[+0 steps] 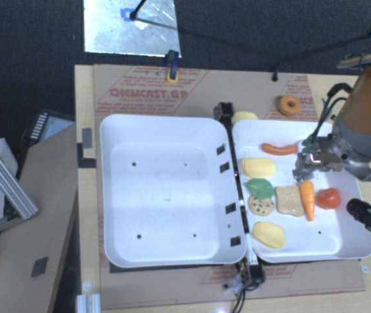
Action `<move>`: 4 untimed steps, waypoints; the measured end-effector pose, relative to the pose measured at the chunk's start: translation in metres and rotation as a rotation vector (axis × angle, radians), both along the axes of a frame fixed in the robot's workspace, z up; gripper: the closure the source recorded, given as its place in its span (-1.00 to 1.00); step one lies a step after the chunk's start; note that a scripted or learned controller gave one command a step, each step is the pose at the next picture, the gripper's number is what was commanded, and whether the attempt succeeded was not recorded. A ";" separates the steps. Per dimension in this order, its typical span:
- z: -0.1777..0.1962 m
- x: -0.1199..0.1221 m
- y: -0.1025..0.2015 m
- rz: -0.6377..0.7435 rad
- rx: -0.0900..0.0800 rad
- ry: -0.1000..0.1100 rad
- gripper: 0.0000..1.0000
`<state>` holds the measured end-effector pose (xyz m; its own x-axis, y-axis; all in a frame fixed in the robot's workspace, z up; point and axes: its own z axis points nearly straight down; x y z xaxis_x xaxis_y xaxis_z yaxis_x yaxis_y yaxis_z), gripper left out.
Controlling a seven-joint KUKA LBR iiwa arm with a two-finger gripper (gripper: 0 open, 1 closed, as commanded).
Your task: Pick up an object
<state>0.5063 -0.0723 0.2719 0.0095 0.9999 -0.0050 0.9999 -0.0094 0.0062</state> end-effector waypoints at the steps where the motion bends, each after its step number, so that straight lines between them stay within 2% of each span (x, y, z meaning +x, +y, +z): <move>1: -0.008 0.077 0.065 0.020 0.006 -0.001 1.00; 2: 0.034 0.167 0.068 0.016 0.004 -0.007 1.00; 3: 0.064 0.163 0.103 0.017 0.006 0.001 1.00; 4: 0.107 0.163 0.162 0.019 0.007 0.000 1.00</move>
<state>0.6688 0.0896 0.3789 -0.0091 1.0000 0.0021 0.9999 0.0091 0.0065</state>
